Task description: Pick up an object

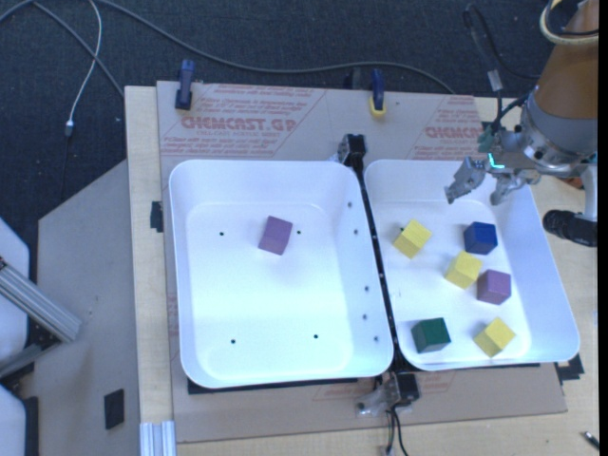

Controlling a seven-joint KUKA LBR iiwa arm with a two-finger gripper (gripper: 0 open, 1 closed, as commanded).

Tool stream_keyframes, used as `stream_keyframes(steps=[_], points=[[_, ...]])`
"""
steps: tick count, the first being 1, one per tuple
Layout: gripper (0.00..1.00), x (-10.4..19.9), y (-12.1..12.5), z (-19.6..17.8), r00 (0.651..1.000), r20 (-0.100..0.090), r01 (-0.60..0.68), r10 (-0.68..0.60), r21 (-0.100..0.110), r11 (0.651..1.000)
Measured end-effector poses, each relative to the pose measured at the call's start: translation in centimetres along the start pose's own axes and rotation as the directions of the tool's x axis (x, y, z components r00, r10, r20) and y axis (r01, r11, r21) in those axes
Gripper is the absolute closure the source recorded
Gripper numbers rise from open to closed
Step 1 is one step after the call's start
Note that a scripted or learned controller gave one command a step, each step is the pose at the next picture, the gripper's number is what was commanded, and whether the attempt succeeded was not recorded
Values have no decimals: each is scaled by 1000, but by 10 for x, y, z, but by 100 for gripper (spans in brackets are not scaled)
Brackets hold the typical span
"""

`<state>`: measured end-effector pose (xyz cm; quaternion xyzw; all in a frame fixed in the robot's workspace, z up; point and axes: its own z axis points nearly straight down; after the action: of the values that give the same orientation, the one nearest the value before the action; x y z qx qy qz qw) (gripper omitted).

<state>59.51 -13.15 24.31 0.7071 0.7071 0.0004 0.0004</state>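
Overhead, I see my pincer [484, 184] spread, pinching nothing, above the right bin's [560, 297] far edge. Beneath lie six cubes, the blue cube [480, 237] nearest. A purple cube [275, 235] sits in the left bin [180, 255].

Cardboard sheet [285, 112] under bins: red "CHEMCAST GP" print, repeated; rest illegible.

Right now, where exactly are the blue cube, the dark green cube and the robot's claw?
Blue cube [480, 237]: camera view, its top face, right bin.
Dark green cube [430, 334]: camera view, its top face, right bin.
Claw [483, 184]: camera view, midway between its spread fingertips.
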Motion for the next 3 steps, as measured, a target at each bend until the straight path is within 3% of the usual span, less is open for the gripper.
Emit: stream_keyframes(steps=[1, 2, 3], points=[[0, 0, 0, 0, 1000, 0, 0, 0, 0, 1000], [0, 5, 3, 65, 1000, -2, 1, -1, 12, 1000], [0, 2, 10, 111, 1000, 0, 0, 0, 2, 1000]])
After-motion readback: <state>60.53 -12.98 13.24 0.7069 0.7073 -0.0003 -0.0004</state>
